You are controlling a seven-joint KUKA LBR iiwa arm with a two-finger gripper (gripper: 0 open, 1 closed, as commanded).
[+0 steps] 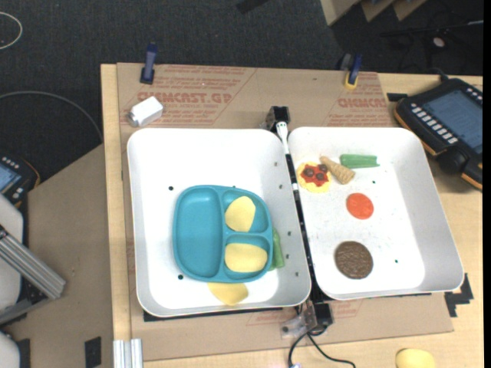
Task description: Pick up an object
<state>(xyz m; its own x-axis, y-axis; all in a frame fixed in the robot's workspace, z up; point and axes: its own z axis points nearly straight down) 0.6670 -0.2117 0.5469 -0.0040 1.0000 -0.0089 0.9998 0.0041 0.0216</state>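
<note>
Both white bins (146,205) smooth, faintly glossy plastic. Teal tray (198,232) same, matt. Desk (230,98) top: dull printed cardboard. Brown disc (354,260) rough-textured.

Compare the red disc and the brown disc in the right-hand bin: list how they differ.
The red disc is bright orange-red and smooth; the brown disc is dark brown with a speckled, textured face. The brown disc is clearly larger than the red disc. The red disc sits mid-bin, just below the pizza slice; the brown disc lies nearer the bin's front rim. Both are round, lie flat, and touch nothing else.
</note>
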